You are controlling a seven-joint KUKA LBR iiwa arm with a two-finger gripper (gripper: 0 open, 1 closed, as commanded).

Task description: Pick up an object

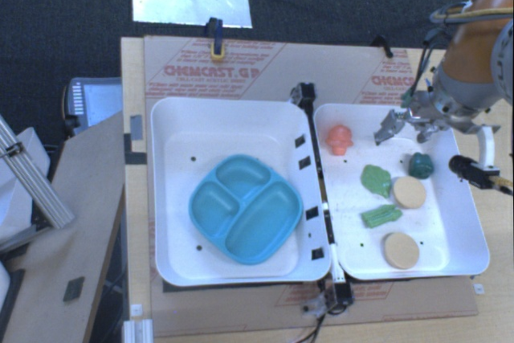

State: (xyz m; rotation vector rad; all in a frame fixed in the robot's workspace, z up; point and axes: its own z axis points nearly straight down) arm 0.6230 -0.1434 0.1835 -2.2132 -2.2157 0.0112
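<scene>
Reaching in from the right, grey arm with orange band (482,12) hangs over the far end of the right-hand shallow white bin (470,253), its two-finger gripper (405,128) poised above the bin floor near the back wall. Fingers splayed apart, one dark tip (388,130) toward the left, the other toward the right; nothing between them, no object held. Candidate objects all lie loose on the floor of that right bin. Small dark green rounded piece (421,165) sits nearest, just in front of and slightly right of the gripper, apart from the fingertips. Orange-pink mushroom-shaped toy (339,138) lies to the gripper's left, near the divider between the bins, level with the fingertips but clear of them. Light green leafy lump (376,179) lies in front of the gripper toward mid-bin, just beside a tan round disc (409,193), which touches or nearly touches it. Further forward, a green oblong ridged piece (381,215), and nearest the front rim a second tan round disc (401,250), well apart from the gripper. Left-hand white bin (173,124) holds a light blue three-compartment plate (245,207), lying flat, centre-right of the bin floor.
</scene>
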